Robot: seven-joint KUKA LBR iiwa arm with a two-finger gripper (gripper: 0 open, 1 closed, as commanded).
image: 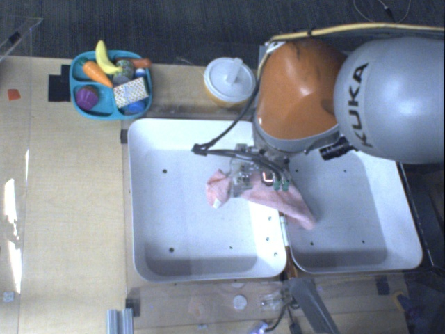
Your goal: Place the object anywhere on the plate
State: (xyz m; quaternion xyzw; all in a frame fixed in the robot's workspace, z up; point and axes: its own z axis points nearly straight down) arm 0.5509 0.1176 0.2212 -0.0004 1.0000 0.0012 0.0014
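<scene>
Gripper (245, 179) over pink cloth (278, 199) stretching lower-right across bins.

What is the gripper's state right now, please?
Gripper: down over the pink cloth that drapes across the divide between the two white bins; whether it is open, closed or holding the cloth cannot be told.

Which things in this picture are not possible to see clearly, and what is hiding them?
- End effector: in the camera view the arm's orange band covers most of it, so whether it grips the pink cloth is unclear.
- Right bin: its far part is hidden under the grey arm.
- Blue tray: some small items in it are too small to identify.
- Yellow cup with white lid: contents hidden by the lid.
</scene>
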